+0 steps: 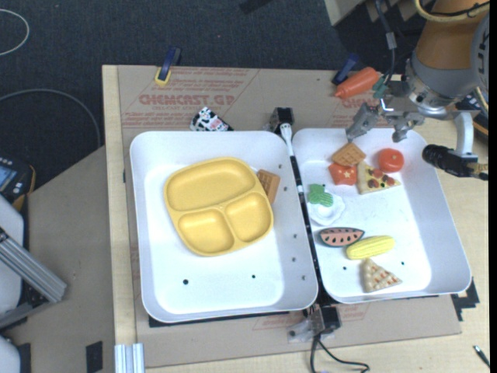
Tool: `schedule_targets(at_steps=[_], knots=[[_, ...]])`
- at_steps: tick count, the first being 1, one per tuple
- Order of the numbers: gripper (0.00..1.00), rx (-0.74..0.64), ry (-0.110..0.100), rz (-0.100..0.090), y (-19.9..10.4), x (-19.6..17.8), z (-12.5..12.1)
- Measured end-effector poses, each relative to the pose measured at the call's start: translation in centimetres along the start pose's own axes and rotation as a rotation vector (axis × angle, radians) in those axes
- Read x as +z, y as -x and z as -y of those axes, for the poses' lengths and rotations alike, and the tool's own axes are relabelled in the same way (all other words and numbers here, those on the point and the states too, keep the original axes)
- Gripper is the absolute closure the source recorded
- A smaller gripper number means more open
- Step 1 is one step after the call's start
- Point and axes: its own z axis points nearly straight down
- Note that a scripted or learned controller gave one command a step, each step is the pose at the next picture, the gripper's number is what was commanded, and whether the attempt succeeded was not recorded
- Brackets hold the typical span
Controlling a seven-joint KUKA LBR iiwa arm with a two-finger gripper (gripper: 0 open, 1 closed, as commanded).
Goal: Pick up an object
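The yellow tray (218, 206) hides part of a brown waffle piece (269, 183), possibly half.

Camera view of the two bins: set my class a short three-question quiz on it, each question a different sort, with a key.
1. True or false: the yellow divided plate lies in the left bin.
2. Which toy lies just below the watermelon slice? A corn cob B tomato C cracker
3. Fill in: the gripper is above the right bin's ____ edge.

Key: 1 true; 2 A, the corn cob; 3 far.
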Motion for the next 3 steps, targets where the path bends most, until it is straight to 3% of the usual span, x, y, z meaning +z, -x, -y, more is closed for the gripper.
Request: schedule_targets(at_steps=[3], knots=[[0.00, 0.000, 0.005, 0.001, 0.7, 14.7, 0.7]])
